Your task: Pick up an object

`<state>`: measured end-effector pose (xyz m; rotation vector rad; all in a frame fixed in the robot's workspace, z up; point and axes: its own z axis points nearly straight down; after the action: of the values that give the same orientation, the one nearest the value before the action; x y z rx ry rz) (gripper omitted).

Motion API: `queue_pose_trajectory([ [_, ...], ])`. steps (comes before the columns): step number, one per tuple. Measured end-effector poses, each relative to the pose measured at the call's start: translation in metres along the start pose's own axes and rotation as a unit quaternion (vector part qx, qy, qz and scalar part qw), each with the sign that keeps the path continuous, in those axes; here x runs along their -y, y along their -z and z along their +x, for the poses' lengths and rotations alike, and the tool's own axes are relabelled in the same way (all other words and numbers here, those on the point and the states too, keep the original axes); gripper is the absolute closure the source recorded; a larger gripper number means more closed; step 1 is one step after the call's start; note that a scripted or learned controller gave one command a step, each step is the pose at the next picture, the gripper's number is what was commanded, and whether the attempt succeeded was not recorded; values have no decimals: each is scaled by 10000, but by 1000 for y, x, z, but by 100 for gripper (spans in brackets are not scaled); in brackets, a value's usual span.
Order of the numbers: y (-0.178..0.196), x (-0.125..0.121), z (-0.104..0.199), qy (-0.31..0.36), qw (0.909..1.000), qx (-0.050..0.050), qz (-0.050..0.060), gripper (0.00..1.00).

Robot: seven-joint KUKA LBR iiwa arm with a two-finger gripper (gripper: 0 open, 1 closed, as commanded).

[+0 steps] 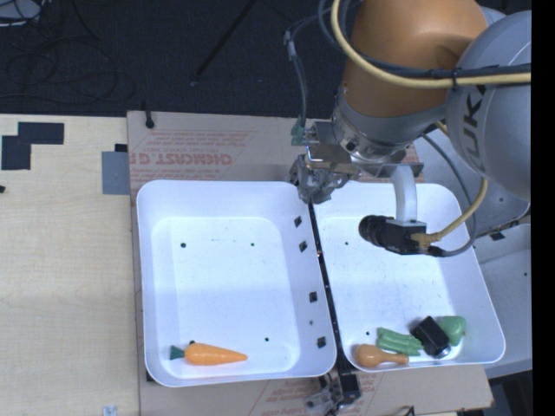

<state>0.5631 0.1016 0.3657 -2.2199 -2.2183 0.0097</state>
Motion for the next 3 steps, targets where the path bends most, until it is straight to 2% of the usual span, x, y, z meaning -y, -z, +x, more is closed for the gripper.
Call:
queue_pose_trajectory([
  [1, -2, 24, 5, 12, 10000, -7, -6, 100],
  [2, 125, 90, 37, 36, 9999, -39, -87, 100],
  [3, 72, 88, 114, 39, 10000, 2, 5, 100],
])
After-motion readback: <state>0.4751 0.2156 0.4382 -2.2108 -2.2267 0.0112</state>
